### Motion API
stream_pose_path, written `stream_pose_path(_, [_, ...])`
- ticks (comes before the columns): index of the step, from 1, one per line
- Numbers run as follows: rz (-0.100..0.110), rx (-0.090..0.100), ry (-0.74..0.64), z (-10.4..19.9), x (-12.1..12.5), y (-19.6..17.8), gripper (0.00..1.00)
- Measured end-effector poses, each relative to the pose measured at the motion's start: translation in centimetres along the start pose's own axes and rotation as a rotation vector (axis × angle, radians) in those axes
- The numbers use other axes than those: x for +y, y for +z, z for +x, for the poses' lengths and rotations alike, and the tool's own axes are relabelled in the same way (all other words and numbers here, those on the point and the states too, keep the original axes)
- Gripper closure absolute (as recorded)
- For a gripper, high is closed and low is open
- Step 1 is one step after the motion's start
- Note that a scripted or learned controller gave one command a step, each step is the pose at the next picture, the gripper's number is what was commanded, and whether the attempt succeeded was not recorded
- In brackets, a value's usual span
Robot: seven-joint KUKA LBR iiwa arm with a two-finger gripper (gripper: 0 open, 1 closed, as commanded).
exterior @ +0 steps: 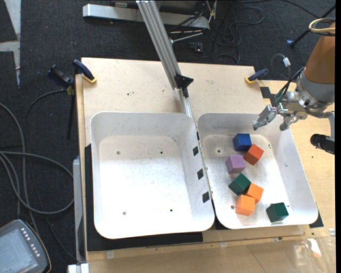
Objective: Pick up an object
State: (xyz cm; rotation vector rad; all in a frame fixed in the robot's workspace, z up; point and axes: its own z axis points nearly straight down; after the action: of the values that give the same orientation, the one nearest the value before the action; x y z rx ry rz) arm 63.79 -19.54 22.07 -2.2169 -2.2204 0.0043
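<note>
Beyond my reach, a dark speckled carpet floor [37,48] is spreading out on all sides of the pale wooden bench top [133,85]. Thin black cables [21,160] are looping across the carpet at the left, and more are tangling at the top near a flat grey metal base [112,10]. From there a slanted silver aluminium pole [162,45] is running down toward the middle of the bench. Blue-and-yellow clamps [82,70] are gripping the bench's far corners. A grey handheld screen unit [21,248] is lying at the lower left. Even, soft light is falling on everything.
</note>
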Motion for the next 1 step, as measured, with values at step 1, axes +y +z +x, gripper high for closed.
stream_pose_path(1, [-0.003, -0.001, -0.002, 0.03, 0.05, -0.28, 0.00])
